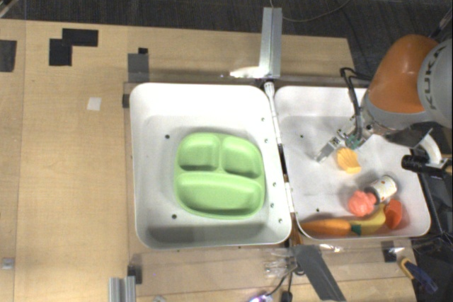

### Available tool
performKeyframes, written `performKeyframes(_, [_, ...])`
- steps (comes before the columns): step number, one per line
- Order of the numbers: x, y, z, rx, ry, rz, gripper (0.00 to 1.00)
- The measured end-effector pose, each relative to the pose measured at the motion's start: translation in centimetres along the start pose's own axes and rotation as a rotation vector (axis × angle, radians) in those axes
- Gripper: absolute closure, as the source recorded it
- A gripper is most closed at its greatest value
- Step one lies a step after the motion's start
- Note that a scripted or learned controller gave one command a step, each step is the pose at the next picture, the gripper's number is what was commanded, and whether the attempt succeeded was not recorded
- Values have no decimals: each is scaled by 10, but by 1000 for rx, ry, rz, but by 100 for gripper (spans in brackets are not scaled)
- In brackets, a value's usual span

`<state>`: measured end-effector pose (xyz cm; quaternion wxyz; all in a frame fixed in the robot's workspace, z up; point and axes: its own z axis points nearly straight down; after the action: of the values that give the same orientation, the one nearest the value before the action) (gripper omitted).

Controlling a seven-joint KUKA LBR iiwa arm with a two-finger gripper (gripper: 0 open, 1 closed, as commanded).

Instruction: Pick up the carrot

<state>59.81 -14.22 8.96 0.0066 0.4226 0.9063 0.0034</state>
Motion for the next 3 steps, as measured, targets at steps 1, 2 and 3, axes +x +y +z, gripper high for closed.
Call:
performKeyframes(1, [-19, -35, 0, 2, 0, 227, 0])
performKeyframes(2, [-19, -32, -10, -3, -1, 223, 100])
performKeyframes(3, [25, -3, 1, 3, -1, 550, 100])
